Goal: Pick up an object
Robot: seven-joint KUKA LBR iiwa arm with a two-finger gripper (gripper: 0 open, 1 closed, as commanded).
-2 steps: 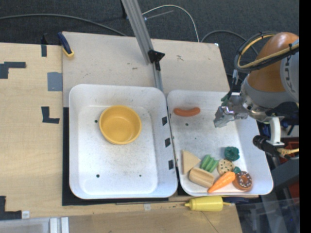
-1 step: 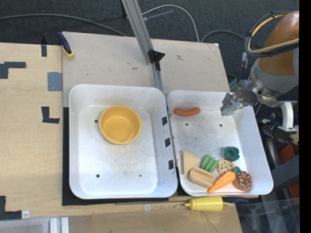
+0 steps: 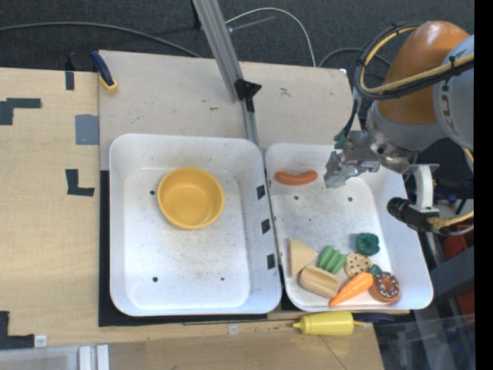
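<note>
Under the arm (image 3: 420,75), which reaches in from the right, sits the right bin (image 3: 400,206), and the gripper (image 3: 341,174) hangs low over its far end. Whether it is open or closed cannot be told from this slanted view, and nothing can be seen held in it.

Well off to the gripper's left lies the left bin (image 3: 131,230), with a yellow bowl (image 3: 191,197) resting in its far half.

Nearer the camera than the gripper, at the other end of the right bin, a crowd of toy food is packed together: a wedge of cheese (image 3: 301,251), a bread roll (image 3: 319,280), a carrot (image 3: 351,287), a green vegetable (image 3: 332,259), a cookie (image 3: 357,264), a donut (image 3: 384,286) and a dark green piece (image 3: 367,243).

Just beside the gripper, on its left, lies a sausage (image 3: 296,177), alone against the bin's far wall. This looks like the likeliest thing to pick.

To do the step well, I would shift the gripper left until it is centred over the sausage's middle, close across its narrow width rather than along its length, and come down straight. The wall and bin divider are close, so little room is left for error.
</note>
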